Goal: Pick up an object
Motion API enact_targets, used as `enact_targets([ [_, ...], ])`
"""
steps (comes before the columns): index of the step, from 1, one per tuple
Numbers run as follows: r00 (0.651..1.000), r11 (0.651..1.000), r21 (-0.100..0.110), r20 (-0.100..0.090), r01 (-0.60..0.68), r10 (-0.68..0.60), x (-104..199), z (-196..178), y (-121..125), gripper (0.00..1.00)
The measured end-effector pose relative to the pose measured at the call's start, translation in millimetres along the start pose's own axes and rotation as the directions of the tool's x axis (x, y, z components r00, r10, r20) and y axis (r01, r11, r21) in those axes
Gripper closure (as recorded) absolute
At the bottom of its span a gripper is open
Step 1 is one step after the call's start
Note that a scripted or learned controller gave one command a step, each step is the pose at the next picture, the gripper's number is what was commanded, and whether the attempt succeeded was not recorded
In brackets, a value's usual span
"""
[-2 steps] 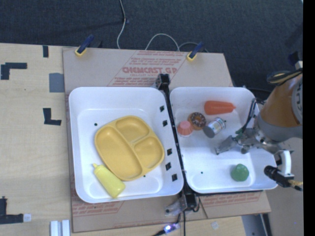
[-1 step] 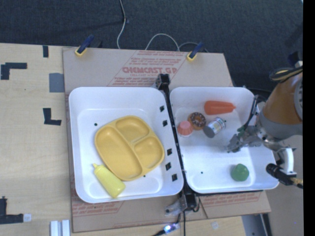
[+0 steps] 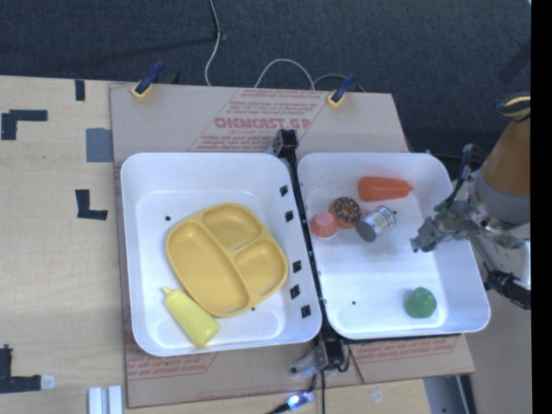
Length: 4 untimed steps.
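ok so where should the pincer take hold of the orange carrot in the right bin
Probably across the thick middle of the carrot, coming straight down from above. It lies flat, long axis running left-right, tapering toward its right tip, with open floor on both long sides; the donut sits just below-left.

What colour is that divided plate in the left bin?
Yellow. The divided plate shows plainly in the camera view, beside a yellow bottle.

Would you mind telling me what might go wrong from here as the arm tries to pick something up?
The gripper hangs at the right bin's right wall and might clip it descending. The carrot, doughnut, pink piece and metal can crowd together, so a grasp may nudge neighbours. The green ball could roll away.
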<state>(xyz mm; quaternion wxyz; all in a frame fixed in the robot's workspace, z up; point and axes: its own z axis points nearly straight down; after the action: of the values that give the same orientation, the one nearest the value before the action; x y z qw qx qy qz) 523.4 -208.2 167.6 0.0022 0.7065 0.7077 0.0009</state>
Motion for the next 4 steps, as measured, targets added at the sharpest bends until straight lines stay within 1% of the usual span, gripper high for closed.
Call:
enact_targets([
  [1, 1.000, 1.000, 0.000, 0.001, -0.001, 0.001, -7.7, -45.8, 1.7, 1.00],
  [2, 1.000, 1.000, 0.001, 0.000, 0.000, 0.000, -7.6, -86.9, 3.1, 1.00],
  [3, 1.000, 1.000, 0.006, -0.003, 0.004, -0.004, 45.0, -79.3, 7.4, 1.00],
  [4, 1.000, 1.000, 0.005, -0.004, 0.006, -0.006, 103.7, -80.5, 16.7, 1.00],
])
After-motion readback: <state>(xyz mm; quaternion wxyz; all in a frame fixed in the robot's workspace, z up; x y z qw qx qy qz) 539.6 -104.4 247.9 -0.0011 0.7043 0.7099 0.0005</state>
